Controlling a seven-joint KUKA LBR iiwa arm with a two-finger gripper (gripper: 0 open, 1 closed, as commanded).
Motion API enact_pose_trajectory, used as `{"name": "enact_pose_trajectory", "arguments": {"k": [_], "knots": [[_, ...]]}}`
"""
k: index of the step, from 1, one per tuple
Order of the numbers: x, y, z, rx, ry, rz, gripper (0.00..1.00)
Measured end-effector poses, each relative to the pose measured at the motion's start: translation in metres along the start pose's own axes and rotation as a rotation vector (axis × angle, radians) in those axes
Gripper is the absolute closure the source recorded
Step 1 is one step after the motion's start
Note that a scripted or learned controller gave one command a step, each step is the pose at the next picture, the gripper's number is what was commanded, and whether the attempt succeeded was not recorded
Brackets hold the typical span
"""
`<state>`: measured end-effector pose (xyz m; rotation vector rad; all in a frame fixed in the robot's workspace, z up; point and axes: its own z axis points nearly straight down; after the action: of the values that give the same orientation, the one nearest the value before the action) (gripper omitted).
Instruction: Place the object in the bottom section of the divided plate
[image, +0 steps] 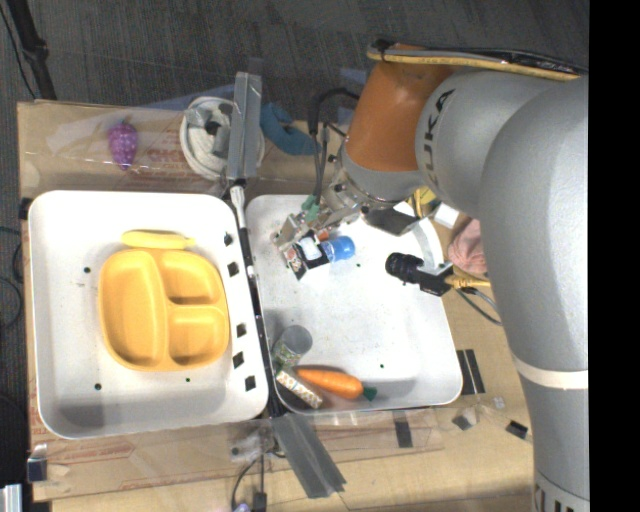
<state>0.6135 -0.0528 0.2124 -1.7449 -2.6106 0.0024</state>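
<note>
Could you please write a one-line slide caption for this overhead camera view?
Gripper over the right white bin, near a blue object; plastic orange carrot by its near wall, yellow divided plate in the left bin.

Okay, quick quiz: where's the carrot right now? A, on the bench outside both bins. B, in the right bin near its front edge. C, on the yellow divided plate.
B: the carrot lies in the right bin by its near rim, apart from the yellow divided plate in the left bin.
</note>
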Motion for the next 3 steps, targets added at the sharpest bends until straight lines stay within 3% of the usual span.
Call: {"name": "enact_pose_trajectory", "arguments": {"k": [1, 2, 3], "knots": [[0.073, 0.002, 0.023, 0.003, 0.002, -0.254, 1.00], [0.073, 0.002, 0.023, 0.003, 0.001, -0.254, 0.00], [0.028, 0.045, -0.157, -0.003, -0.002, -0.309, 0.00]]}}
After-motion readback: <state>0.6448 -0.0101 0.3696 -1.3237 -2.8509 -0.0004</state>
